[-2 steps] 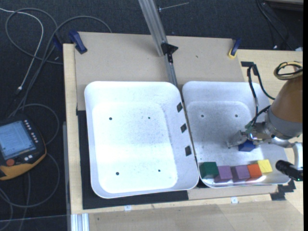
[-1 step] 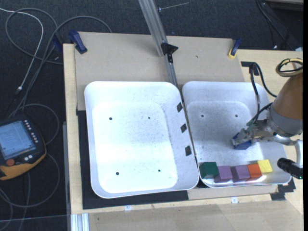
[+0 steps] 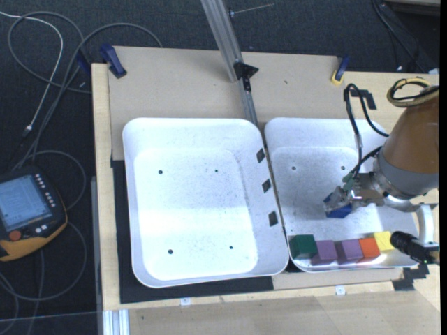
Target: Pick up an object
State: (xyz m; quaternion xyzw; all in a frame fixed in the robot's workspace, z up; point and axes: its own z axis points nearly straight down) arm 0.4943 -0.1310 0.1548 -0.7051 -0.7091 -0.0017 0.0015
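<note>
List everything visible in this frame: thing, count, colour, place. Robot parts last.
bins: 2, white, side by side on the bench
green block: 1, green, front edge of the right bin, leftmost in a row
purple blocks: 2, purple, right of the green one in the same row
orange block: 1, orange, next in the row
yellow block: 1, yellow, right end of the row
blue object: 1, blue, right bin, under the gripper tip; shape unclear
clamps: 2, blue, back corners of the bench
metal pole: 1, grey, rising from the back of the bench
handheld controller: 1, orange and grey, on the floor at left
arm: 1, orange band, reaching in from the right
gripper: 1, dark, low over the right bin at the blue object
</note>
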